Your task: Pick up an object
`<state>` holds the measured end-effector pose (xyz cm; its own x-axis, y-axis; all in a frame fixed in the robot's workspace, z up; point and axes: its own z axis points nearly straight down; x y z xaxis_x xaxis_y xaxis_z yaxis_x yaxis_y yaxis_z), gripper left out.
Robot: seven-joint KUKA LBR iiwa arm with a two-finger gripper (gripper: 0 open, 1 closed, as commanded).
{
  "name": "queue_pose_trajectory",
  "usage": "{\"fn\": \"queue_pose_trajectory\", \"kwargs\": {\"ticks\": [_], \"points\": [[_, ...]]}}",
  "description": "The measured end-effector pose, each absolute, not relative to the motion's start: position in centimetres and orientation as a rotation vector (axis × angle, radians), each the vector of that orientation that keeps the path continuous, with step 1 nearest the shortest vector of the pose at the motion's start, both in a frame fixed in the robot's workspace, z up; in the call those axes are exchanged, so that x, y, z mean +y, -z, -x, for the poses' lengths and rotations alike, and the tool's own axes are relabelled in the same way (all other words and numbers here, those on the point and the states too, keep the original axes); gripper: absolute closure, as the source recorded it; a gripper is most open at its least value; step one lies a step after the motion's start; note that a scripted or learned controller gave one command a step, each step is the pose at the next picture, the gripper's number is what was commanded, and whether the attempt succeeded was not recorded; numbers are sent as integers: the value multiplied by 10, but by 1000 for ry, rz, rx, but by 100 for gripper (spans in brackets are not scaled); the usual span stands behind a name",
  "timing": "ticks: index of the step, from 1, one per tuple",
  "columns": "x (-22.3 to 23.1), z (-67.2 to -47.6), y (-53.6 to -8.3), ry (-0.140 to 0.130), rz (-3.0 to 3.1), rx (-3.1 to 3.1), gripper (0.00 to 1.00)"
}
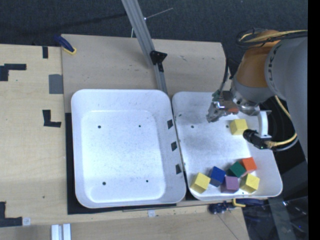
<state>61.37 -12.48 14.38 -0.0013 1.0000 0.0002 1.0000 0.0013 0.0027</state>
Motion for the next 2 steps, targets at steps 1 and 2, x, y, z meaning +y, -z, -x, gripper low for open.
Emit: {"fn": "queue_pose_trajectory", "kwargs": {"ticks": [1, 2], "points": [[-127, -613, -187, -3, -2218, 2222, 100], [-127, -613, -206, -1, -2219, 2223, 100]]}}
